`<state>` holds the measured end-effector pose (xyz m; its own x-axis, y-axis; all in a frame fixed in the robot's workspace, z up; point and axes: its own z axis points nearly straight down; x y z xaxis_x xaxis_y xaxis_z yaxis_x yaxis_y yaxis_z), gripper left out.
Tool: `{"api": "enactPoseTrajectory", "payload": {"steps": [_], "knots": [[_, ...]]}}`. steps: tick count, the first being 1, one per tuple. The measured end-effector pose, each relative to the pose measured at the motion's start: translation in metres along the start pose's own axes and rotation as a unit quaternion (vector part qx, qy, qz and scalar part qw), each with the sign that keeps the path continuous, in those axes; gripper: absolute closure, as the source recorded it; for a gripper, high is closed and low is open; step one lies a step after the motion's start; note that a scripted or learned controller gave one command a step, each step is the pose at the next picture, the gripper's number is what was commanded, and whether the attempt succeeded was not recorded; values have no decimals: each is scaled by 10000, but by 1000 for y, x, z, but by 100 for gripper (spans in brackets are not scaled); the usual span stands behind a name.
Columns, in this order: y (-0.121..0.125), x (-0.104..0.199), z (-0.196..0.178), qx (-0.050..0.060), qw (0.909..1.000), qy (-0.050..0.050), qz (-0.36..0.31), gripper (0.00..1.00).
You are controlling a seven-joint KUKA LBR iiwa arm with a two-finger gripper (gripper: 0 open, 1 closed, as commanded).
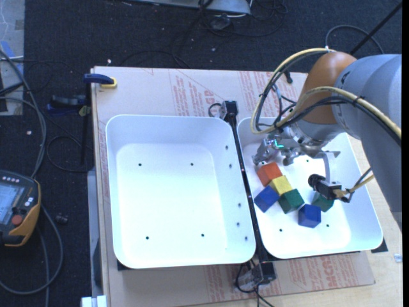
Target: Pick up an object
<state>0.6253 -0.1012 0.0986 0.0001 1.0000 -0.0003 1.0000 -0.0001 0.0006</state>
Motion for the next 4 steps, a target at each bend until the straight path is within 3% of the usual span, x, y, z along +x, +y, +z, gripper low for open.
{"api": "enactPoseTrajectory", "payload": {"steps": [1,2,3,4], "knots": [[-31,-15,8,-19,10000,1,3,0],[-30,-14,-3,-28,10000,-1,-5,100],[-30,-14,-2,-22,10000,1,-5,0],[3,-77,11,2,10000,-6,17,0]]}}
